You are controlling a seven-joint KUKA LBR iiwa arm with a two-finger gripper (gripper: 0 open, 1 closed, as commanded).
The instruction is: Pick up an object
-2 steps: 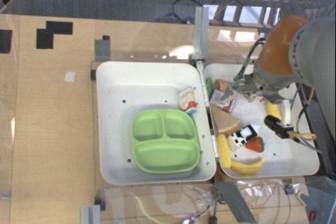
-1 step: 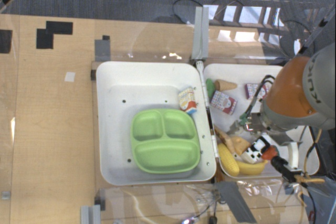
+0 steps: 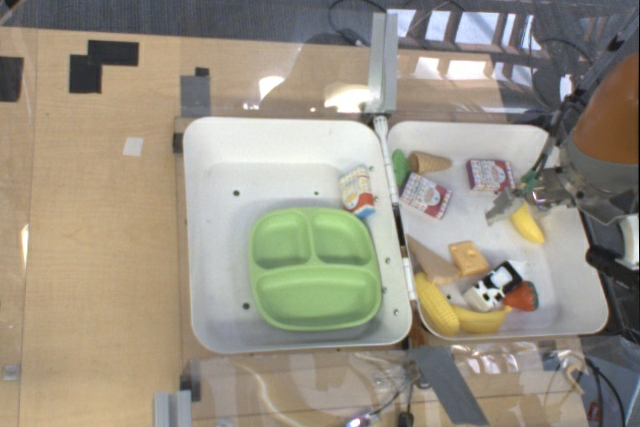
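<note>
**Right bin: gripper at lemon, grasp not confirmed**

Nearest the camera, the near wall of the right bin [image 3: 500, 333] carries a banana [image 3: 447, 308] lying along it, with a black-and-white toy [image 3: 492, 287] and a red piece [image 3: 522, 295] packed against it. Just beyond sits an orange block [image 3: 467, 258]. This corner is crowded; no clean approach there.

Mid-bin, toward the right wall, the gripper [image 3: 512, 203] stands over a small yellow lemon [image 3: 528, 225]. Whether its fingers are spread or closed cannot be told, and no item is seen between them.

Judgement: the lemon is the likely target. It lies apart from its neighbours, so a straight descent centred on it should serve; the right wall is near, leaving little side room.

Farther back lie two red-and-white cartons [image 3: 425, 196] [image 3: 489, 175], a cone [image 3: 431, 162] and a green piece [image 3: 401, 165] by the dividing wall.

The left bin [image 3: 215, 245] holds a green tray [image 3: 315, 267] and a small packet [image 3: 357, 190], with open floor around them.
</note>
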